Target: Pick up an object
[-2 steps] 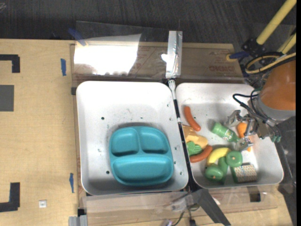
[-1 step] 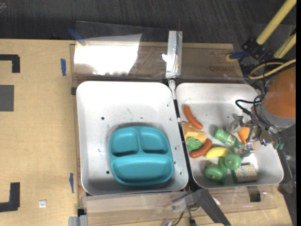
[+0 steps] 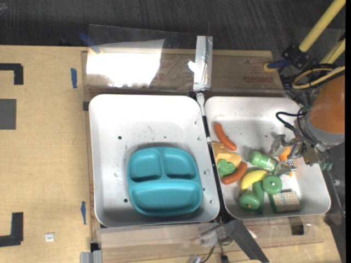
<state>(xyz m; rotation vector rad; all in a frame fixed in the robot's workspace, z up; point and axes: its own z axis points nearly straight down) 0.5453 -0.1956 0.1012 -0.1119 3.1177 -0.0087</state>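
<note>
While the arm [image 3: 329,111] is reaching in from the right, orange band showing above the wrist, the tool [image 3: 284,153] is sitting low over the right bin [image 3: 241,111], near the bin's right-center. Can't tell the tool's state, too much clutter & blur around it. No obj visibly held.

Right bin is holding the pile, all toward the front half: red sausage [image 3: 225,136] lying diagonal nr the left wall; below it a yellow-orange piece [image 3: 227,156] w/ a green leafy bit [image 3: 226,167] on it; an orange-red carrot-like piece [image 3: 236,174] touching that. Green cylinder [image 3: 263,160] is lying tilted just beside the tool, left of it. Yellow lemon-ish obj [image 3: 253,178] is sitting below the cylinder, touching a green round-topped piece [image 3: 271,184]. Another green obj [image 3: 249,200] is resting at the front, w/ a small red spot. Speckled tan block [image 3: 286,200] is lying at front right, just beside the green piece. Small orange bit [image 3: 284,154] is showing right at the tool, can't tell if touching.

Left bin [image 3: 109,119] is carrying a teal divided tray [image 3: 163,181], front-center, flat, 3 compartments.

Both bins are sitting side by side on the tabletop [image 3: 38,147], walls touching in the middle. Clear plastic sheet [image 3: 126,62] is lying behind the left bin.
</note>
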